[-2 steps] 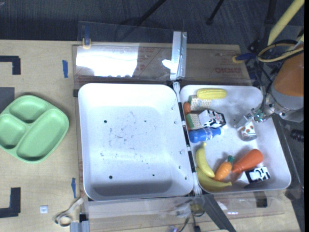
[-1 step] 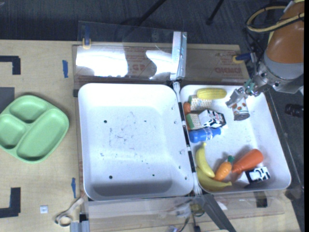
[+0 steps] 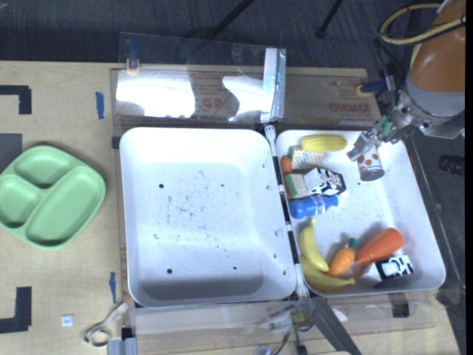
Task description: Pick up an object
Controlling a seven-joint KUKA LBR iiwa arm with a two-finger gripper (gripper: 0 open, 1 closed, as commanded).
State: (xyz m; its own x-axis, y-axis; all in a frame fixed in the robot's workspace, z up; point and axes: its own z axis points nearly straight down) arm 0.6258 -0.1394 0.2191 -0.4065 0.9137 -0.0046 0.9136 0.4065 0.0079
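The hand (image 3: 367, 145) is gripping a small can (image 3: 370, 166), hanging it just right of the corn cob (image 3: 322, 143) in the right bin (image 3: 418, 220).

The pale wooden table (image 3: 59, 287) looks matt, its grain faint. Both shallow white plastic bins are smooth with a soft sheen; the left bin (image 3: 148, 150) bears fine grey scuffs on its floor. The green three-part plastic plate (image 3: 49, 196) is smooth and slightly glossy. A clear plastic sheet (image 3: 196, 80) behind the bins glares brightly. In the right bin (image 3: 425, 213), the yellow plastic banana (image 3: 314, 254) and orange plastic carrot (image 3: 378, 245) shine smoothly. The small metal can (image 3: 369, 166) looks glossy.
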